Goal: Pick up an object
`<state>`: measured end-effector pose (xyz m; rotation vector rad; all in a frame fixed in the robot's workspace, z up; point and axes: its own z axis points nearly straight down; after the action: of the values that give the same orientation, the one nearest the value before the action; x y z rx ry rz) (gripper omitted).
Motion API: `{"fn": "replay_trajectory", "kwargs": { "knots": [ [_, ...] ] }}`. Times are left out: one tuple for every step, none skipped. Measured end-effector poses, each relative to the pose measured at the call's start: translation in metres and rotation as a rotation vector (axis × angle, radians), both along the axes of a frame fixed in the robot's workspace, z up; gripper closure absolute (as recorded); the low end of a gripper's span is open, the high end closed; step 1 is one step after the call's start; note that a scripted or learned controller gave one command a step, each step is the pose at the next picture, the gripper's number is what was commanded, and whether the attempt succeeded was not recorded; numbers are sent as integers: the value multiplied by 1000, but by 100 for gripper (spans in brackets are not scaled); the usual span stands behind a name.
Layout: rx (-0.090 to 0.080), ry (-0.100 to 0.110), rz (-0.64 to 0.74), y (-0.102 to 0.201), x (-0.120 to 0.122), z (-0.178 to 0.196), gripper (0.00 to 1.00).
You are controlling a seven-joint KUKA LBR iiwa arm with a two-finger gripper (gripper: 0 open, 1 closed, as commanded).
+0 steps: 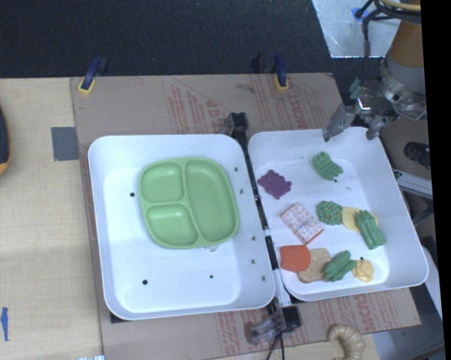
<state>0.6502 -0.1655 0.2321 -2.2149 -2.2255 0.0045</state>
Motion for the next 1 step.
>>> {"fn": "replay_trajectory", "kwargs": {
  "knots": [
    [0, 9, 0, -12, 4, -88, 0]
  ]
}}
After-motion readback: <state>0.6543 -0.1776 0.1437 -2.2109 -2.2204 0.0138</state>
